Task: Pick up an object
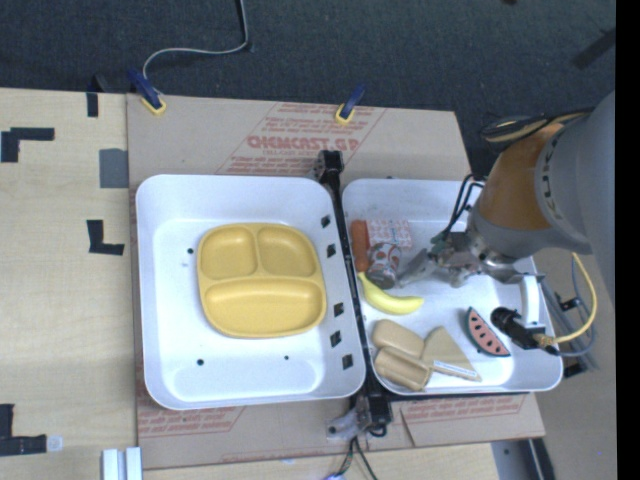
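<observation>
A yellow three-compartment plate (pixel 262 278) lies in the left white bin (pixel 160 368). In the right white bin (pixel 545 373), from left to right, are an orange hot dog (pixel 359 244) against the left wall, a small printed packet (pixel 386 247), a yellow banana (pixel 388 299), a tan ice-cream bar (pixel 402 358), a tan wedge (pixel 446 352) and a watermelon slice (pixel 485 330). The gripper (pixel 418 269) reaches in from the right, low over the packet and just above the banana; whether its jaws are wide, narrow or holding anything cannot be told
</observation>
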`<state>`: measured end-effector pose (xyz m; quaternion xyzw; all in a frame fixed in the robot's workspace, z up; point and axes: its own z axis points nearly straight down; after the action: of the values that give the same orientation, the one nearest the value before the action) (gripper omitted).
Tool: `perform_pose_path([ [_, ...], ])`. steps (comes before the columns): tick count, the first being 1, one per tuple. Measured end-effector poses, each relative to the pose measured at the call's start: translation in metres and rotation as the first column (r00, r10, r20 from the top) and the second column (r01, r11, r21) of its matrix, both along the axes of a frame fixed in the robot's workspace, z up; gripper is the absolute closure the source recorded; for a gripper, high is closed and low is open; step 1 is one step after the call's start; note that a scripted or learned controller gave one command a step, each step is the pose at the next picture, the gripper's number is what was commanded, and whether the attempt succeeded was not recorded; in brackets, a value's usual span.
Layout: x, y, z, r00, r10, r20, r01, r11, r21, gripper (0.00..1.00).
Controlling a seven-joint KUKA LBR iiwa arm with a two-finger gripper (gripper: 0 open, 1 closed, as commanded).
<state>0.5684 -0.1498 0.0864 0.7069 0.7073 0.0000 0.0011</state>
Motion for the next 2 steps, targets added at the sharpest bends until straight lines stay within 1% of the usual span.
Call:
perform_pose_path([
  [1, 0.049, 0.053, 0.000, 1.000, 0.003, 0.003, -0.003, 1.000, 0.001, 0.00],
  [2, 0.087, 0.050, -0.005, 0.997, -0.014, -0.074, 0.015, 1.000, 0.009, 0.00],
])
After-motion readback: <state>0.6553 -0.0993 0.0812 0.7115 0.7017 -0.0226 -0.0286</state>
